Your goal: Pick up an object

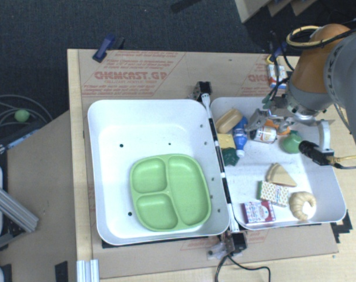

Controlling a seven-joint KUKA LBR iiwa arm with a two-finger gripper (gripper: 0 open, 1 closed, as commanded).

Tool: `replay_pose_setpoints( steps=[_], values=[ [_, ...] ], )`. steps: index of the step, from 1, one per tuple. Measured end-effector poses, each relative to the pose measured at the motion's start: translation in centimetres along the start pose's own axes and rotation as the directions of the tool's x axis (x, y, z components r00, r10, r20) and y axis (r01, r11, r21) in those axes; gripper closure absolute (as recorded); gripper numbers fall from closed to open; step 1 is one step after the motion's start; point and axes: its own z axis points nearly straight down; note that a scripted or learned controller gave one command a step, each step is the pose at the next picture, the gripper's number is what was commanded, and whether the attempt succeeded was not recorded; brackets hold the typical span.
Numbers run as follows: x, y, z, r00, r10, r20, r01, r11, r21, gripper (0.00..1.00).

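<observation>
Over the right bin (336,200) I see the gripper (271,124) low at the far end, just above a small bottle (264,135); I cannot tell its state. A green divided plate (169,191) sits in the left bin (107,157).

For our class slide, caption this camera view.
Robot arm reaches over the right bin of toy food; green tray sits in the left bin.
</observation>
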Motion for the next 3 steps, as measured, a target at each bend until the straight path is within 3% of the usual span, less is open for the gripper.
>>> replay_pose_setpoints(
  steps=[1, 2, 3],
  values=[
    [-3.3, 3.4, 3.0, 1.000, 0.000, 0.000, 0.000, 1.000, 0.002, 0.00],
    [-3.4, -3.3, 3.0, 1.000, 0.002, 0.000, -0.002, 1.000, 0.006, 0.00],
    [-3.4, -3.2, 2.0, 1.000, 0.001, 0.000, -0.001, 1.000, 0.003, 1.00]
  ],
)
